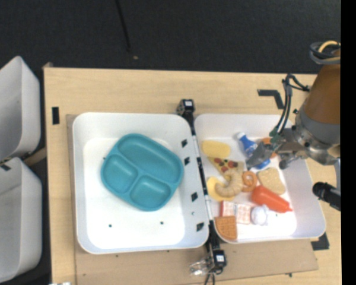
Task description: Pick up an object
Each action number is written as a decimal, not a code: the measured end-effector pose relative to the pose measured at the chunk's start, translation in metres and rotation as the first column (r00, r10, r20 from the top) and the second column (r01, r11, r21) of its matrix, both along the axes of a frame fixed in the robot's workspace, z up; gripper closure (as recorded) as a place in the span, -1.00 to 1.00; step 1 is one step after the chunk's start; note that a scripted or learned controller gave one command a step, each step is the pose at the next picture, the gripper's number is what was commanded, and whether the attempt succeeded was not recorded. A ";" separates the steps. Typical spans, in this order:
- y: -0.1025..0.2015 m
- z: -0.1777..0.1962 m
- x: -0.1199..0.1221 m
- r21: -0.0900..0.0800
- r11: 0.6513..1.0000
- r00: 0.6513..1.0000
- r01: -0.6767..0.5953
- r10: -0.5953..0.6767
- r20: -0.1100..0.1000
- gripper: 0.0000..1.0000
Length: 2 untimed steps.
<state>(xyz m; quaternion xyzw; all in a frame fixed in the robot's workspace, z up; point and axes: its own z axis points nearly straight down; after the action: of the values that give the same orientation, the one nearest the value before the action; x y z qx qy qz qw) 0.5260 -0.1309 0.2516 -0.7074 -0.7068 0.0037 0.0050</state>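
Observation:
The right bin [305, 218] holds a heap of toy food. In it lie a yellow cheese wedge [216, 148], a pizza slice [226, 165], a shrimp-like curl [228, 186], a pretzel [249, 179], a bread slice [272, 180], an orange carrot [272, 200], a white egg [258, 215], a waffle [226, 227] and a blue piece [245, 141]. My gripper [262, 154] hangs over the upper middle of this bin. It is just right of the blue piece and above the bread slice. Its grey body hides whatever lies under it.
A teal divided plate [143, 171] lies in the left bin [86, 218]. The arm's orange band [323, 97] and grey wrist cover the right bin's far right corner. A black clamp [186, 106] sits at the divider's far end. White chairs [9, 111] stand left of the bench.

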 end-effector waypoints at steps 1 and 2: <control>0.000 0.004 0.002 -0.002 1.000 1.000 -0.003 0.003 0.008 -1.00; -0.003 -0.063 -0.001 -0.001 1.000 1.000 0.000 0.000 0.002 -1.00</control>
<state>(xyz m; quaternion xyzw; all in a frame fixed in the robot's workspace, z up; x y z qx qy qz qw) 0.5252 -0.1340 0.1890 -0.7073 -0.7069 0.0033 0.0039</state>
